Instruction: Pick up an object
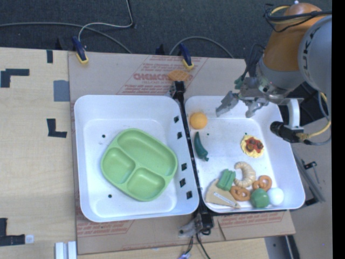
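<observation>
- Task status: the pick has not been made. Every object in view lies on a bin floor; nothing is lifted.
- Gripper (240,106): located at the upper right of the frame, over the top edge of the right bin (285,144). Its two fingers are spread apart with a clear gap between them, and nothing sits in that gap.
- Arm (294,42): enters from the right edge of the frame, with the orange band above the wrist.
- Nearest candidate: the orange ball (198,120), at the upper left corner of the right bin, close to the divider. It lies left of and slightly below the gripper in the frame, near but apart from the fingers.
- Second candidate: the dark green pepper (201,147), just below the orange ball along the divider.
- Third candidate: the small pizza toy (253,145), at the right side of the right bin, below the gripper and apart from it.
- Remaining objects: a cluster of toy food (245,185) at the lower part of the right bin, well apart from the gripper.
- Left bin (86,144): contains a green divided plate (139,164), well apart from the gripper.
- Remaining work, as judged: select an object, align above it, descend, close the fingers and lift.
</observation>
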Robot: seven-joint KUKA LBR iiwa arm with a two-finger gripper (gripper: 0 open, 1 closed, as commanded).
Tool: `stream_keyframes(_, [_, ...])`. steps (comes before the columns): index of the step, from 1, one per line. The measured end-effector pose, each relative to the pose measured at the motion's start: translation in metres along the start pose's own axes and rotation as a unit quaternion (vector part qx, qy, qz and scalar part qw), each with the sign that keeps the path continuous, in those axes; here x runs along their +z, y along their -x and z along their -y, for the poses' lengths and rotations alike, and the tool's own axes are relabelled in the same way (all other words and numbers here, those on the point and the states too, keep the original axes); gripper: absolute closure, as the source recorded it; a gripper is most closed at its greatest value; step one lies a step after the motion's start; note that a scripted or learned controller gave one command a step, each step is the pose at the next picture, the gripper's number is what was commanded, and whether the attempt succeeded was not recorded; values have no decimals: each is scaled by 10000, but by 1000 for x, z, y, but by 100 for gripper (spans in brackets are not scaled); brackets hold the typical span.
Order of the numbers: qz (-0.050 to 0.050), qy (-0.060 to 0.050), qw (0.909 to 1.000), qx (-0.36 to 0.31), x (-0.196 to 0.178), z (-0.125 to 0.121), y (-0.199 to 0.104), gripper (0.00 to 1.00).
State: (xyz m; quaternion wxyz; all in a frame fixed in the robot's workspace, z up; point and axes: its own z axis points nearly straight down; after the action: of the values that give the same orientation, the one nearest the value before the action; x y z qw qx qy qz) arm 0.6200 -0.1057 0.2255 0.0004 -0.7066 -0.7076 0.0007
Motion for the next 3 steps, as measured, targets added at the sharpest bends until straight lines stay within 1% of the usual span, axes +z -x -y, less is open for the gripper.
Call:
stream_keyframes(1, [1,-5,10000,12,48,71,63,0])
stream_keyframes(2, [3,32,10000,5,139,96,26,0])
stream_keyframes(3, [9,39,10000,5,139,134,-11,0])
